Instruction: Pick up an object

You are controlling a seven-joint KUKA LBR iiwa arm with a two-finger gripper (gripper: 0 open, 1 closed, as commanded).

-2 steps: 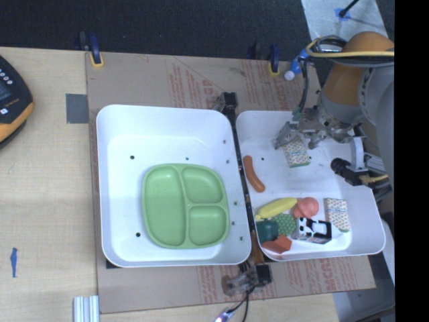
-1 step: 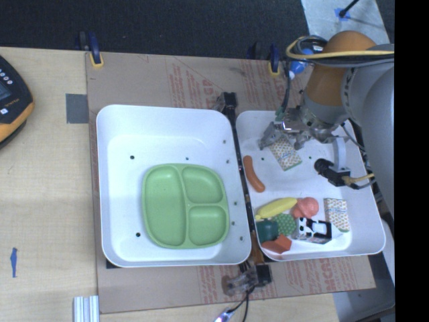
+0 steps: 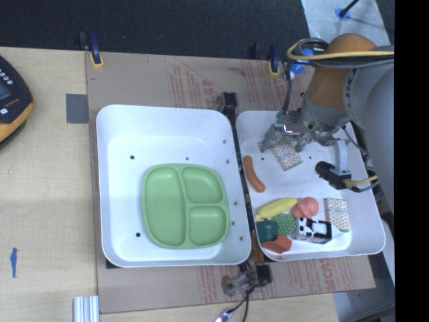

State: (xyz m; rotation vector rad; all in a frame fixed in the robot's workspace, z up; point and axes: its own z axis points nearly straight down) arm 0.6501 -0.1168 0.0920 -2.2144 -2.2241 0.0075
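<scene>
My gripper (image 3: 287, 141) hangs low over the far part of the right bin (image 3: 365, 247), open. A small patterned pouch (image 3: 287, 157) lies just in front of its fingertips and is not held. On the bin floor to the left is an orange-red sausage (image 3: 253, 173). Along the near side lie a yellow banana (image 3: 276, 207), a pink toy (image 3: 308, 206), a dark green piece (image 3: 267, 230), a red-orange piece (image 3: 276, 245), a black-and-white block (image 3: 312, 230) and a second patterned pouch (image 3: 337, 214).
The left bin (image 3: 117, 139) holds a green divided plate (image 3: 185, 205). A yellow-and-black device (image 3: 10, 106) sits at the bench's left edge. The arm's grey body (image 3: 365, 106) covers the right bin's far right corner.
</scene>
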